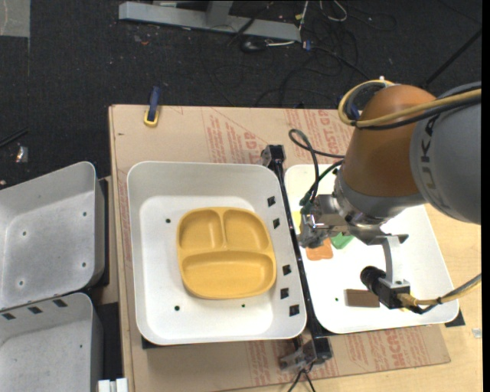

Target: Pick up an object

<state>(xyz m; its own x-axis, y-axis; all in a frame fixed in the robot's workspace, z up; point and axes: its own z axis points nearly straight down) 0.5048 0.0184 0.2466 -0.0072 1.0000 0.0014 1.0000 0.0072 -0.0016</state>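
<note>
A yellow divided plate (227, 253) is held in the left bin (149, 253), well to the tool's (315, 230) left. In the right bin (436, 256), an orange piece (319, 251) and a green piece (342, 241) are seen just beneath the tool, a brown block (361, 298) below it.

A yellow divided plate (227, 253) lies flat mid left bin (153, 191); orange (318, 251), green (341, 240) and brown (361, 298) pieces sit at its three o'clock

A yellow-handled clamp (152, 107) grips the cardboard sheet's (214, 126) far edge, with cables (321, 11) on the dark floor beyond
</note>
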